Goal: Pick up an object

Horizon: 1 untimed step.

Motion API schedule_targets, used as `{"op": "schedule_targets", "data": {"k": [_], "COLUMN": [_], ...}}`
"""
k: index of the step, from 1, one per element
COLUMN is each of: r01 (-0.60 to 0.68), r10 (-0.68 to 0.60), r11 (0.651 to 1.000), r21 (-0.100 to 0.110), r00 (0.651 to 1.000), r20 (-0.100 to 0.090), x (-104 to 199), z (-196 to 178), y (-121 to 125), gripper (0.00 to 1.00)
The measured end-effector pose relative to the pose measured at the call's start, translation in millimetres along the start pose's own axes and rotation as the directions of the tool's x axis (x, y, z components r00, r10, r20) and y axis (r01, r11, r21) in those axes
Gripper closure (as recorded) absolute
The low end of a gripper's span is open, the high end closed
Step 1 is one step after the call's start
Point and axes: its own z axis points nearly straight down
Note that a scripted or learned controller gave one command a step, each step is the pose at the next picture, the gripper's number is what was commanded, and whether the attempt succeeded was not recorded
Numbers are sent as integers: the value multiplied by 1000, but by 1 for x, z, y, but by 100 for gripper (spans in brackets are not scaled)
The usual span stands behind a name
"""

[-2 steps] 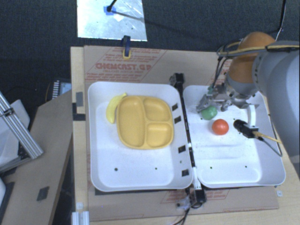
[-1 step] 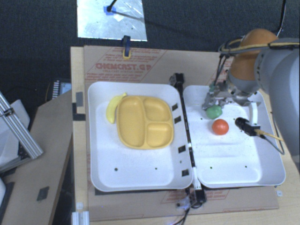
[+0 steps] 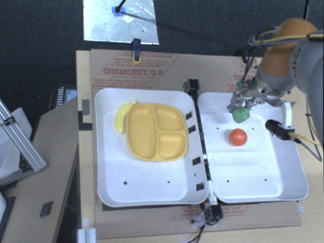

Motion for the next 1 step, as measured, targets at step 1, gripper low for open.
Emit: {"op": "schedule_targets", "data": {"k": [1], "r01": [6], "r10": [-6], "r11": [1000], "r21": [-3], "r00": [1000], "r20": [1], "x": [1], "z": [-58], "y": [12], "gripper": [100]}}
